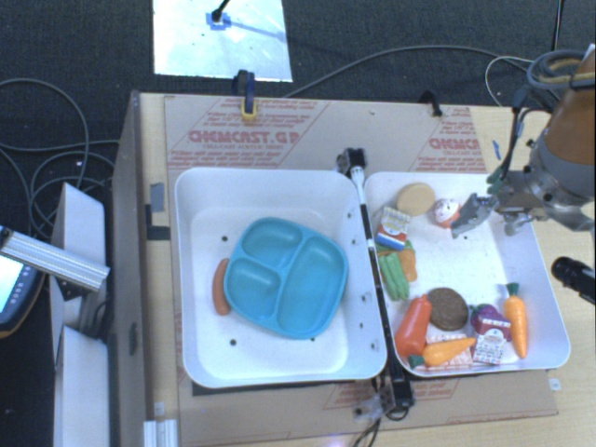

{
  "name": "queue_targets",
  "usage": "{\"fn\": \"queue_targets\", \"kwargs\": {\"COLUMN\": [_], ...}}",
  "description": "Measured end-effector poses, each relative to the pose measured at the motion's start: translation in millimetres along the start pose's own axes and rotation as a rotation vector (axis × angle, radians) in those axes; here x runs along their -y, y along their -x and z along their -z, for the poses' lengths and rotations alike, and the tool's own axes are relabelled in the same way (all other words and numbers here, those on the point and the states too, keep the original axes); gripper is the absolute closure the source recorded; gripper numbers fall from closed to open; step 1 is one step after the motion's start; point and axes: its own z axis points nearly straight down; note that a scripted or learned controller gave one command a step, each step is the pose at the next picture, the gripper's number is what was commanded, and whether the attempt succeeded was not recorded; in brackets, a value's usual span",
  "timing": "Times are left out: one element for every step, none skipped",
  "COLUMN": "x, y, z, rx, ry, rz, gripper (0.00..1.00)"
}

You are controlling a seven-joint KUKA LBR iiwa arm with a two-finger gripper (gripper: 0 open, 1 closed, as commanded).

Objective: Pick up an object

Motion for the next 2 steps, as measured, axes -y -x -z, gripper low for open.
{"fn": "queue_targets", "kwargs": {"x": [14, 42], "y": [20, -1], "z": [-182, -194], "rx": [-0.001, 0.006], "ry": [-0.005, 0.015], "rz": [-0.002, -0.003], "gripper": [0.0, 0.0]}}
